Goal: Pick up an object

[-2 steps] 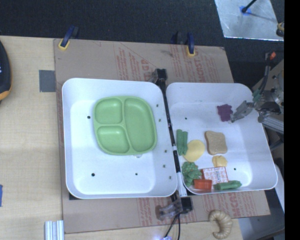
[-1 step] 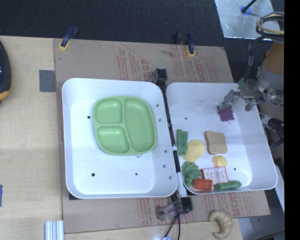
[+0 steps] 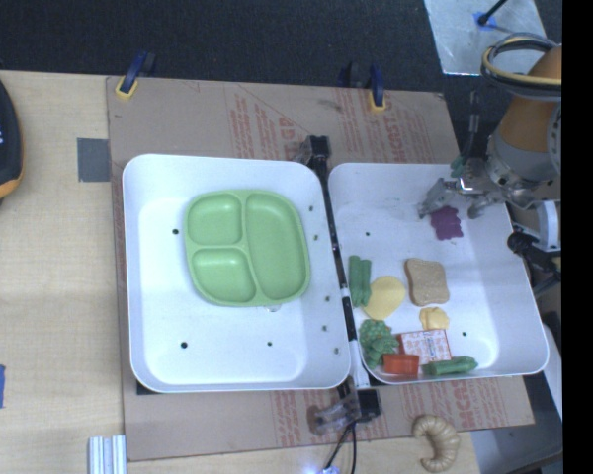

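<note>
The step in hand is judged to be the approach to a grasp in the right bin, where the arm is reached in from the right and the gripper is poised at the far side of that bin, just above a small purple object. That piece is taken as the likely target; whether it is touched by the gripper cannot be told, since the view is blurred there. The jaws appear spread, and nothing is seen between them. A good grasp is best made by a straight descent so the purple piece is centred between the jaws before they are shut.

The left bin is occupied by a green divided plate. In the near half of the right bin lie a bread slice, a yellow piece, a green leafy bunch, a red-and-white packet and a green pod, all well apart from the target. A croissant lies outside the bins. The bin's far wall, near the gripper, is the one obstacle to be minded.
</note>
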`<move>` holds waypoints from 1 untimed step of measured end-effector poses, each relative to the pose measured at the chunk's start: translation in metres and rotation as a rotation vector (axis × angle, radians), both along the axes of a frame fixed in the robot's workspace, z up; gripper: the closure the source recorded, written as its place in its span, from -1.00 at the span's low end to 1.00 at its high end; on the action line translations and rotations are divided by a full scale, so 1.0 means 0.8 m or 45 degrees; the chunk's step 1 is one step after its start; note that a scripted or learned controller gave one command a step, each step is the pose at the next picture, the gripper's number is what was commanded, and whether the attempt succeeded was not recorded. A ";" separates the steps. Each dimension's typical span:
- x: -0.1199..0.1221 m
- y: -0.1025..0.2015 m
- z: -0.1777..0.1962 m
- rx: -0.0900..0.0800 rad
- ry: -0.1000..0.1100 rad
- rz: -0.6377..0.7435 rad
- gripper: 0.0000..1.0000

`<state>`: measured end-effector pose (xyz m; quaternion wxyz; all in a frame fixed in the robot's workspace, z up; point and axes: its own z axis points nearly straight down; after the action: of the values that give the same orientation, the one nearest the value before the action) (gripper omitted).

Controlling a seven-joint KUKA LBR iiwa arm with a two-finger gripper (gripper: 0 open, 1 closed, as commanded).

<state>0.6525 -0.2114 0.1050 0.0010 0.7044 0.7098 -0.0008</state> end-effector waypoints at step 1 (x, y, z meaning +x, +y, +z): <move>-0.079 -0.001 0.117 0.004 0.004 -0.009 -1.00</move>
<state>0.5889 -0.2122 0.1983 -0.0013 0.7070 0.7072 -0.0007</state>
